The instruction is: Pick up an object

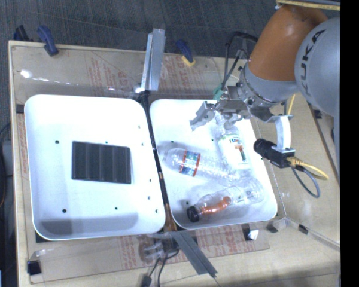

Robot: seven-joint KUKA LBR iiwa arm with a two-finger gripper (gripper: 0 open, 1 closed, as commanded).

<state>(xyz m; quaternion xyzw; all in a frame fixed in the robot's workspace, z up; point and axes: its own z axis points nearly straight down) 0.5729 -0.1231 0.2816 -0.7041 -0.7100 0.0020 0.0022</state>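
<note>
Item: white-labelled clear plastic bottle [233,150] | light, slippery, crushable | grip mid-body across label | gripper [218,117] above, fingers' state indiscernible

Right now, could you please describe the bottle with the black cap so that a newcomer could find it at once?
Start with the right-hand white bin, the one the arm reaches over, and go to its near edge. The black-capped bottle lies there on its side, clear, cap pointing left towards the other bin. Its black cap and orange-red contents set it apart from the clear blue-labelled bottle and the white bottle behind it.
</note>
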